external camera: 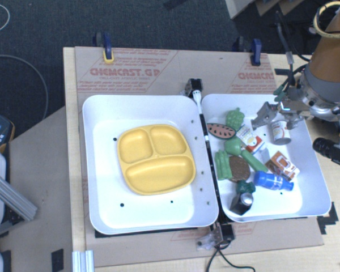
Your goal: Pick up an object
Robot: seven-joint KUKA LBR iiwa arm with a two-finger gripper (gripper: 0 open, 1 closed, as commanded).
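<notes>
Fingers (276, 119) hover over the right bin (311, 203), grip impossible to judge, beside a small silver-grey can (278, 131).

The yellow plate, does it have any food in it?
Empty. The yellow plate in the left bin shows three bare compartments; the toys lie in the right bin.

Yellow tray (156, 164) in a white bin (96, 152); beside it a blue bottle (273, 181), green toys (234, 119), a red-and-white carton (283, 166).
</notes>
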